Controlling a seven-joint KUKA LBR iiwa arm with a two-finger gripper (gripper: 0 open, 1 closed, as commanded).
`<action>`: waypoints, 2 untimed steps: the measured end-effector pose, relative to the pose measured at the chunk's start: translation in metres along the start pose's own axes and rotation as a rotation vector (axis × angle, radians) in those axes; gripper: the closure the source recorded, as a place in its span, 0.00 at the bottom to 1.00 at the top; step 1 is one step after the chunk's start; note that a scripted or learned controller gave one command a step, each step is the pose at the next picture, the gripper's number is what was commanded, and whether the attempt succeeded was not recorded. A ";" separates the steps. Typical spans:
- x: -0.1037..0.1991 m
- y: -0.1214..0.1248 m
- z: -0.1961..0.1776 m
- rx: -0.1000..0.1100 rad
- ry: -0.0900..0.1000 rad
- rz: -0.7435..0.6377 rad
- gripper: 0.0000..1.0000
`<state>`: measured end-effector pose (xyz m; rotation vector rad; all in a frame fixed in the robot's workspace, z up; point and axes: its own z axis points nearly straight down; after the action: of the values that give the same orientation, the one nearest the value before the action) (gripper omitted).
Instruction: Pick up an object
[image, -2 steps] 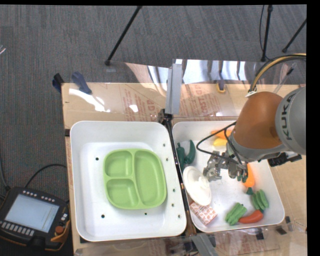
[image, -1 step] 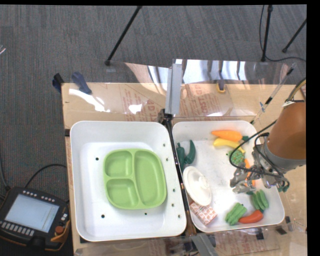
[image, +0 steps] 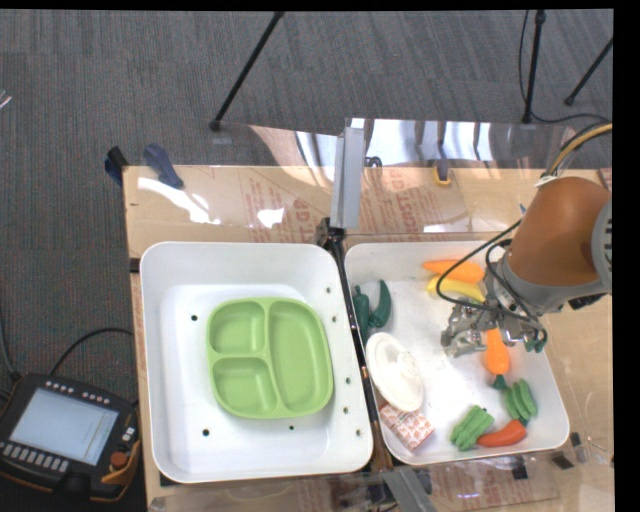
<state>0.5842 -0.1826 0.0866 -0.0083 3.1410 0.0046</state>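
Observation:
My gripper hangs low over the middle of the right bin, under the orange wrist band. An orange carrot lies just to its right, touching or nearly touching it. A yellow banana and an orange piece lie just behind the gripper. A white round lid sits to its left. Nothing shows clearly in the gripper's grasp.
The right bin also holds a dark green piece, a pink-patterned packet, a green vegetable, a red chili and another green piece. A green divided plate lies in the left bin.

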 end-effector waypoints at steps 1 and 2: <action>-0.038 0.038 -0.014 0.000 -0.004 0.007 1.00; -0.049 0.013 -0.002 0.002 -0.003 0.246 1.00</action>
<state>0.6332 -0.1690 0.0882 0.3771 3.1154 0.0019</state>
